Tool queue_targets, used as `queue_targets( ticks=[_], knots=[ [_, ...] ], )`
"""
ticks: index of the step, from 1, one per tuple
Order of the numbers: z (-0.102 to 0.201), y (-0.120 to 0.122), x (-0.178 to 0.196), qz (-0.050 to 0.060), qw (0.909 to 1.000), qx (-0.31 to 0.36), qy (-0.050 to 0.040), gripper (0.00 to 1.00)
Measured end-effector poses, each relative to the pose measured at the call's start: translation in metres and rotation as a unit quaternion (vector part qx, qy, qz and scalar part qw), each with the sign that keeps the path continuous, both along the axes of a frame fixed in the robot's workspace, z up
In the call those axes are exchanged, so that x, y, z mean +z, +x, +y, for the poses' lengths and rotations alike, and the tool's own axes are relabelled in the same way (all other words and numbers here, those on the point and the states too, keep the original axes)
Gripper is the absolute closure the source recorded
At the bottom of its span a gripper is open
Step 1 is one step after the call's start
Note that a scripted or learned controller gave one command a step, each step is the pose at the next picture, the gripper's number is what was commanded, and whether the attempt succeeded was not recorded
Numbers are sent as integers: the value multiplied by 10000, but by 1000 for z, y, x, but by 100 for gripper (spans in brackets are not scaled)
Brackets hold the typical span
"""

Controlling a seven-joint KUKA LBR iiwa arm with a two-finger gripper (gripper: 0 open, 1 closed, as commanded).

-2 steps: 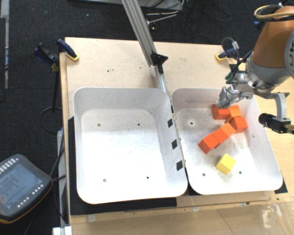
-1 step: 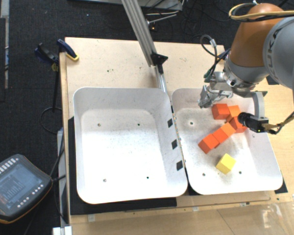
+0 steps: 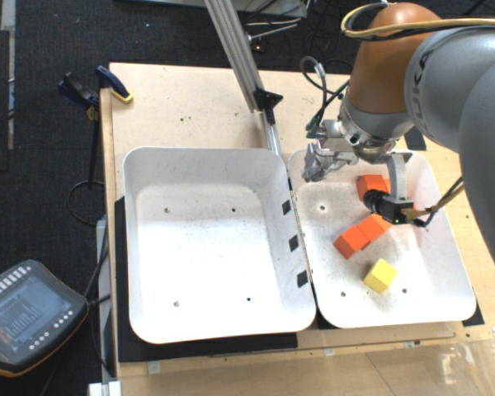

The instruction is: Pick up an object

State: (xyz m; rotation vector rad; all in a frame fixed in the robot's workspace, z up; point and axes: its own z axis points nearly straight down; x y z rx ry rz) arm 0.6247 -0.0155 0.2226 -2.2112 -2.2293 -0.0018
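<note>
A teach pendant (image 3: 25,316) is lying off the desk's (image 3: 190,106) lower left corner, and a blue and yellow clamp (image 3: 95,89) is gripping the desk's left edge near the top. A slanted metal rail (image 3: 235,44) is running down from the top toward the gap between the two white bins. The left bin (image 3: 148,167) is sitting beside the right bin (image 3: 445,299), their inner rims touching along a seam marked with black tabs.

In the right bin, the arm's (image 3: 445,73) bulk is covering the upper right corner, while the lower and left stretches of the floor are lying open. An orange block (image 3: 361,234) is resting near the middle, a second orange block (image 3: 368,186) is lying just above it, partly hidden by the arm's fittings, and a yellow cube (image 3: 380,275) is sitting below, apart from both.

The hand (image 3: 315,165) is hovering over the bin's upper left corner, near the seam, left of and above the blocks, well apart from the yellow cube; whether its fingers are apart or together cannot be told
</note>
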Motion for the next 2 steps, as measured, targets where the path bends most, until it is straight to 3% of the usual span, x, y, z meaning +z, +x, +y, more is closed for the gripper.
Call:
queue_targets(
  ticks=[2],
  knots=[
    [101, -29, -1, 9, 10000, 1, 2, 100]
  ],
)
